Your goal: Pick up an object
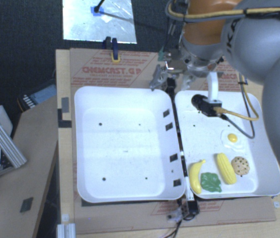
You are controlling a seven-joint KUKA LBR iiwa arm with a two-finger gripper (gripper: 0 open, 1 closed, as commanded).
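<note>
The right bin [263, 133] holds several toy foods along its near side: a yellow banana [195, 176], a green leafy piece [210, 182], a yellow corn cob [225, 168], a brown cookie [240, 165] and a fried egg [232, 139]. My gripper [184, 82] hangs under the orange-banded wrist, over the far edge of the bins near the divider. It is well apart from all the toys. Nothing shows in its grasp. A black part with a yellow cable [202, 105] hangs below it over the right bin's far corner.
The left bin [85, 133] sits beside the right one, with a black clipped divider [175, 138] between them. Cardboard lies under both bins. A yellow clamp [114, 50] and a shiny sheet [99, 14] lie beyond the far edge. The grey arm covers the upper right.
</note>
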